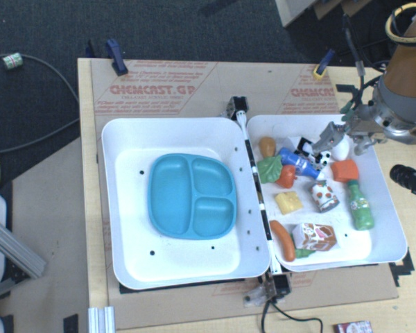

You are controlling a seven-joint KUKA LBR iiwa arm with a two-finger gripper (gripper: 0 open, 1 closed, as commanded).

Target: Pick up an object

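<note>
Two white bins side by side on the bench; arm reaching in over the right one.
Left bin [125, 255] holds a blue divided plate [192, 195]. Right bin [385, 248] holds a toy clutter: green bottle [361, 209], carrot [282, 238], orange block [345, 171], yellow cheese [288, 202]. Gripper [331, 139] hangs low at the clutter's upper edge, just beside a small black-and-white toy [322, 159]; jaw state cannot be told, nothing seen gripped.
</note>
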